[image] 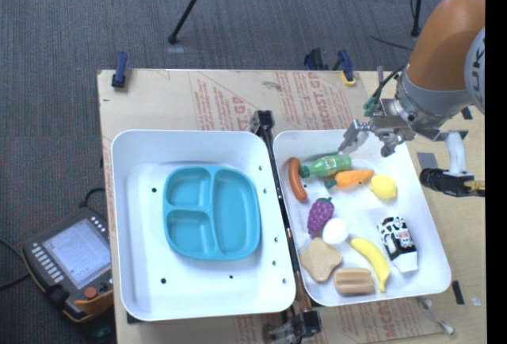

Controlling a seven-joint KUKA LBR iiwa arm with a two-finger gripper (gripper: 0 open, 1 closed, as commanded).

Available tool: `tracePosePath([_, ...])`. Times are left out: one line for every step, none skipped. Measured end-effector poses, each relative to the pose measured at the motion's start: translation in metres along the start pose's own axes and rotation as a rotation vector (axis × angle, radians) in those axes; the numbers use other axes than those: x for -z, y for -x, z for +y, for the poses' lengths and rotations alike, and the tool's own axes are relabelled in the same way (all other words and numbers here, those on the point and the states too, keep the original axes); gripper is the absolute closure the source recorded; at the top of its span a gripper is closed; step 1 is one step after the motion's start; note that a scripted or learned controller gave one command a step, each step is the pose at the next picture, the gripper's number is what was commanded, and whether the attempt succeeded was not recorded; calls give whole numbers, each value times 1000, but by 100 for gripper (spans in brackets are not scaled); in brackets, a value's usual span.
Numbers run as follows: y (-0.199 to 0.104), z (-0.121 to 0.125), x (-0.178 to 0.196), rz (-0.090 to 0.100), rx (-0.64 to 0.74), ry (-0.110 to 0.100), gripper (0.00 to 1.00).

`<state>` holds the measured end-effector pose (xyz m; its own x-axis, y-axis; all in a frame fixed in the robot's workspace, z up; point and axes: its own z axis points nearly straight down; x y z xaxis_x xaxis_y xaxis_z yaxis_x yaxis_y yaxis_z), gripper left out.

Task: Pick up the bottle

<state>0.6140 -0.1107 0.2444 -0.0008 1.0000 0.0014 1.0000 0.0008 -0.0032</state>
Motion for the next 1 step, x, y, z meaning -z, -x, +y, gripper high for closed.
tracePosePath([0, 0, 10, 1, 1, -1, 100])
